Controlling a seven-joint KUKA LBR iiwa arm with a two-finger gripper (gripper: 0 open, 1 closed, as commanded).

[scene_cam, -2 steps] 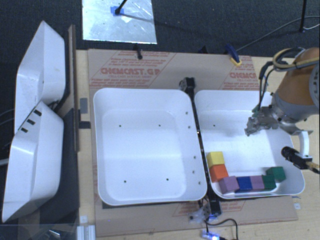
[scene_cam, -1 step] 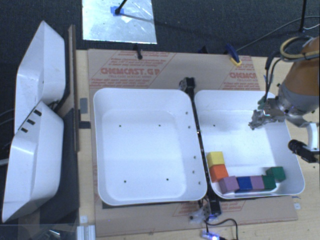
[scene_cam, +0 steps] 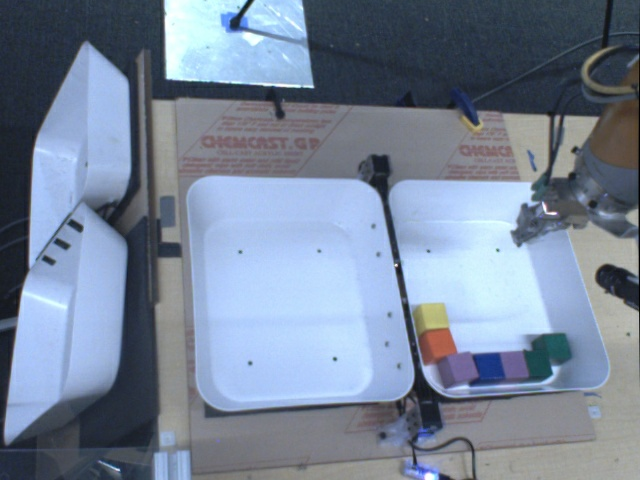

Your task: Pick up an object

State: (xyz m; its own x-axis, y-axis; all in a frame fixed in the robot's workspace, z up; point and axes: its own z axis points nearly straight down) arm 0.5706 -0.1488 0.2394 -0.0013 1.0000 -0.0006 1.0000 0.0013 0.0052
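Blocks: a cluster lies in the near corner of the right bin [scene_cam: 585, 298], well below and to the left of my jaws as the camera sees it. Yellow block [scene_cam: 431, 317] sits on top of the row's left end, orange block [scene_cam: 437, 345] touching just beneath it, then purple block [scene_cam: 457, 368], blue block [scene_cam: 489, 367], a second purple block [scene_cam: 514, 365] and green block [scene_cam: 550, 350] running rightward along the bin's near wall.
Hidden or unclear: my arm is cut off at the picture's right edge; only the wrist and a grey housing show. My fingertips are small and blurred against the white bin. The far end of the block row is crowded, so I cannot tell whether one green piece or two stand there.
Jaws: my gripper [scene_cam: 527, 226] hangs over the right bin's far right part, near its rim. Whether my jaws are parted or closed I cannot tell. Nothing visible lies between them, and they are well apart from the blocks.
Surface: both bins rest side by side, touching, on a brown board printed with red lettering. The left bin [scene_cam: 205, 268] lies beyond the blocks, further left of me.
Room: dark carpet surrounds the bench; a shiny square sheet [scene_cam: 237, 26] lies far up-left of me; two white casings [scene_cam: 70, 258] stand at the far left.
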